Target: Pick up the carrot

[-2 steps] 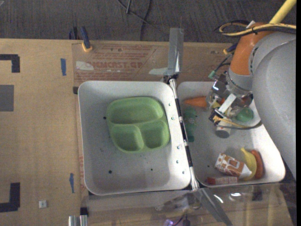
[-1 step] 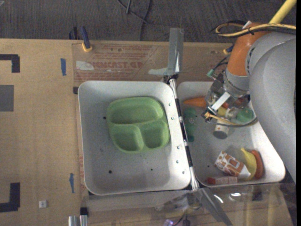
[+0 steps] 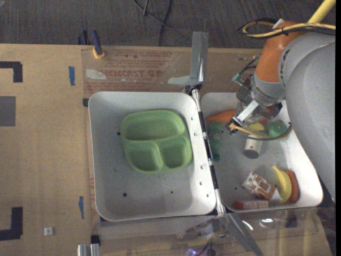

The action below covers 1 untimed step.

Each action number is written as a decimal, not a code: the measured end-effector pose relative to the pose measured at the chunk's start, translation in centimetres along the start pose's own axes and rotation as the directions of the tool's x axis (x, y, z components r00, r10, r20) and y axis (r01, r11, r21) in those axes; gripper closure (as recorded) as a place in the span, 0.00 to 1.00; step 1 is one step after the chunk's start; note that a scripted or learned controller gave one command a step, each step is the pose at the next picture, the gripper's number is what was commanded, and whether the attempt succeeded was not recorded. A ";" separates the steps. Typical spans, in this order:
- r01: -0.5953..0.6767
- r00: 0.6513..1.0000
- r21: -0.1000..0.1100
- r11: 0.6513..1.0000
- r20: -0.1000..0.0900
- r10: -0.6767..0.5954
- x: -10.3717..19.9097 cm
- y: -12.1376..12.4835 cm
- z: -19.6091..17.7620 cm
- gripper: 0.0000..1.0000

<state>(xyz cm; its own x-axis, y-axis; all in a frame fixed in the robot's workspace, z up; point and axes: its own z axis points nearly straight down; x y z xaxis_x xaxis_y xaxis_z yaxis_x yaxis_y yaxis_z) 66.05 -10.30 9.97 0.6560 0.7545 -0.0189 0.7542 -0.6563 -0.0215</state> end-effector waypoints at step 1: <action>-0.162 0.986 -0.026 0.986 -0.028 0.162 -1.1 -2.5 1.0 1.00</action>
